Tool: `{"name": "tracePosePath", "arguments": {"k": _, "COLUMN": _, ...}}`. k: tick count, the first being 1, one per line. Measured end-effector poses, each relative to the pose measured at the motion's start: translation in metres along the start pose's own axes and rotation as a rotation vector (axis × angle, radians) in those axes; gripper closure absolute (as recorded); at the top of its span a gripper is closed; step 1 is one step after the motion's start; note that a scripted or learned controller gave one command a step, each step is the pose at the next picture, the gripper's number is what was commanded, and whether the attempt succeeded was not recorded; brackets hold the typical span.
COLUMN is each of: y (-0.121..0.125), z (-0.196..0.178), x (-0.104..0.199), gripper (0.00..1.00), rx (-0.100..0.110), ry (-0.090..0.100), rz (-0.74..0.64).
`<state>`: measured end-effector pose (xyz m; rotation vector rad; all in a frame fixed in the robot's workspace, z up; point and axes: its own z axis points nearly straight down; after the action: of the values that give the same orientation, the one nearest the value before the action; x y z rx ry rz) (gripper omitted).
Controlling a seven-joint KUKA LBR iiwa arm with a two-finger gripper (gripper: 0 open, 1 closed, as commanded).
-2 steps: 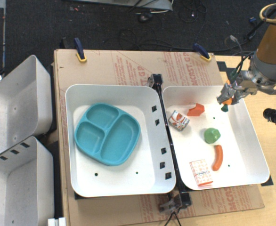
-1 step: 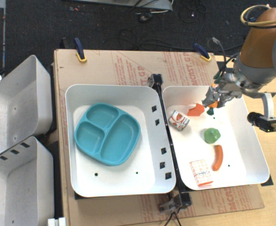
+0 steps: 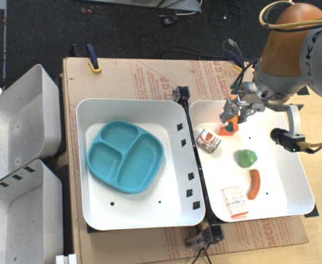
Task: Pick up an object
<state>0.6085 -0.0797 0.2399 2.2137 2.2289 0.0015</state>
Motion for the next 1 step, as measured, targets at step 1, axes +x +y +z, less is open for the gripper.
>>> {"name": "tracePosePath", "arguments": {"k": 1, "y": 0.0051, "z": 0.0041, "x": 0.062, "gripper": 1.0, "rx": 0.001, "ry": 0.001, "rz": -0.002}}
